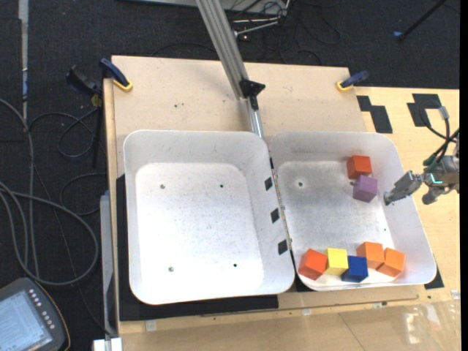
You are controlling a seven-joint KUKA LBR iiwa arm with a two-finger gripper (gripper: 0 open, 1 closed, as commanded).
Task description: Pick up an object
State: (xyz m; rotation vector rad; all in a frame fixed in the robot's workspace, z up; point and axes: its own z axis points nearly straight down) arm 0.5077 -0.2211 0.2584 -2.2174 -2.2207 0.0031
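From the camera view I take the right bin (409, 218) as my landmark; it sits on the tabletop (190, 93) with its left wall against the left bin (139, 196). Toward the far right part of that bin I see an orange block (358, 166), and a purple block (365, 189) lies just in front of it, the two touching or very nearly so; along the bin's near wall I count a row of blocks: an orange-red block (314, 262) at the left end, then a yellow block (337, 259), a blue block (357, 268), and two orange blocks (382, 257) packed together at the right end. My end effector (400, 189) hangs over the bin's right rim, just right of the purple block and apart from it; nothing lies between its fingers that I can make out; whether they stand spread or closed I cannot tell at this size. Beyond the bin's far left corner a slanted metal pole (223, 39) rises across the tabletop; blue-and-yellow clamps (117, 75) grip the tabletop's far corners.
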